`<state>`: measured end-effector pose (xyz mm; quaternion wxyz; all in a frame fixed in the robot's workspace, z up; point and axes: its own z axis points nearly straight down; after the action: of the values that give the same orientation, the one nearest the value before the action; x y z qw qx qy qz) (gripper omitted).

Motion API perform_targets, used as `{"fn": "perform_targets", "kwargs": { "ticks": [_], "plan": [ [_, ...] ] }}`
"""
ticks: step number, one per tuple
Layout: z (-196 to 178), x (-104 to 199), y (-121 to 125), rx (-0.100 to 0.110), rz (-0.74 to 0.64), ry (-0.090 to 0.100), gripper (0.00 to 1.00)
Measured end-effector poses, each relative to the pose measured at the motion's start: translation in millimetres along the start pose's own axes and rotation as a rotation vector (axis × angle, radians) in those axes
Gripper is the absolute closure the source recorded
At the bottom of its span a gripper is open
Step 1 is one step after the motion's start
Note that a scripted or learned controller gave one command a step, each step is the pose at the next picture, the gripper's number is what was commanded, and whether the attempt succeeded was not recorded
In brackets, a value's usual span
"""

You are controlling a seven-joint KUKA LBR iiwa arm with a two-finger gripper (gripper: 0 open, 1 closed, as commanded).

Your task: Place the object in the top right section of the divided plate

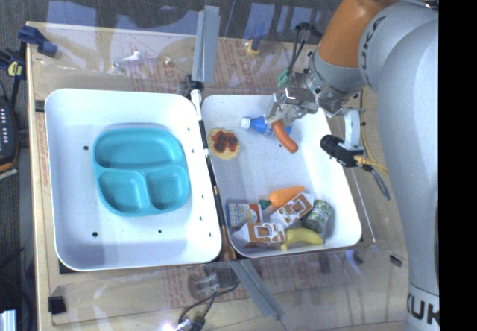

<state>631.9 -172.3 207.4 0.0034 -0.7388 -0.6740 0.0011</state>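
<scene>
My claw (285,107) is down in the right bin (337,177), at its far end, over a small orange sausage-like toy (285,137) that lies tilted just beside a blue-and-white bottle-shaped piece (258,124). I judge this the pick step: nothing has reached the plate yet. Whether my claw is clenched, released or gripping anything, I cannot tell; wrist and shadow cover the tips. The sausage's upper end sits right under the claw, its lower end free on the bin floor, so I count it as the likely target, not as held. The divided plate (141,171), teal, sits in the left bin (67,232), well apart from me, across the wall between the bins. It has one long section on the far side and two smaller ones nearer the camera; which part counts as top right I read as the right end of that far side, but that is a guess. Other items: a small pizza toy (223,142) near the dividing wall, and a heap at the near end with a carrot (287,195), banana (302,238), cartons (267,231) and a can (319,215). Next move calls for a sure grip, a clean lift clear of the blue piece, then a long carry left over the wall.
</scene>
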Motion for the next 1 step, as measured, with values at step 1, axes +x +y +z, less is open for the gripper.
{"fn": "perform_targets", "kwargs": {
  "ticks": [1],
  "plan": [
    [17.5, 104.3, -20.0, 0.000, 0.160, -0.002, 1.00]
  ]
}}
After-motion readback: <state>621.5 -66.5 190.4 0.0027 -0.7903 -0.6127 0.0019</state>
